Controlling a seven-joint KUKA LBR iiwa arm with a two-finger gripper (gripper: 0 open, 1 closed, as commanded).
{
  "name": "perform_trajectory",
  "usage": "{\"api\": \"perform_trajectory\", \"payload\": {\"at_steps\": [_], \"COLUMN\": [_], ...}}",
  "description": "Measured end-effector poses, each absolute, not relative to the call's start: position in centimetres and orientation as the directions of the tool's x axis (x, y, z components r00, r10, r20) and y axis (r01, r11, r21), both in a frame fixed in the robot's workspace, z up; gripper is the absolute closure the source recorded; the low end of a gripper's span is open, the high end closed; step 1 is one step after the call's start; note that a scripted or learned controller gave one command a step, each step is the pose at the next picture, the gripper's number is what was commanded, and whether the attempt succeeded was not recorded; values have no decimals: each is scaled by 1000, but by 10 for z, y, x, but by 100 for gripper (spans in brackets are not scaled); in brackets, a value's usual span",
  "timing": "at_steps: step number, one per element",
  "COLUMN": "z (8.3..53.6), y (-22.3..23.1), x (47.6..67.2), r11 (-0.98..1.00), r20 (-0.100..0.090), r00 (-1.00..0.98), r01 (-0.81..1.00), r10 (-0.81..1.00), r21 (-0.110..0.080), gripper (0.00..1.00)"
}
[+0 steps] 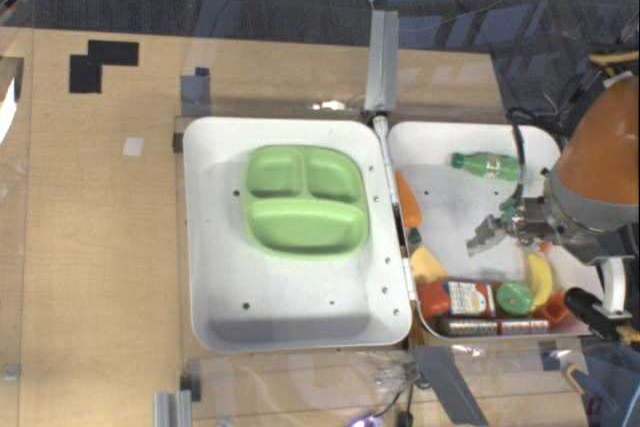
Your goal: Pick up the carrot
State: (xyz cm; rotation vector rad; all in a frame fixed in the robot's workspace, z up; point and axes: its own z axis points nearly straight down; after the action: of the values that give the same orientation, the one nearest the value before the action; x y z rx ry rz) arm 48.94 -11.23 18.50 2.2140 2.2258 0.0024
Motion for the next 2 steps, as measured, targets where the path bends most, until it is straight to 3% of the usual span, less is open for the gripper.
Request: {"api": "perform_trajectory", "payload": {"at_steps": [1,2], "z": [91,90], "y": [-114,-176], "x": [512,494], "r11": [403,324], "r20": [-10,-8], "r00": [-403,-324], "r01": [915,946], "r10": [915,946], "r21": [14,14], "gripper": [0,0]}}
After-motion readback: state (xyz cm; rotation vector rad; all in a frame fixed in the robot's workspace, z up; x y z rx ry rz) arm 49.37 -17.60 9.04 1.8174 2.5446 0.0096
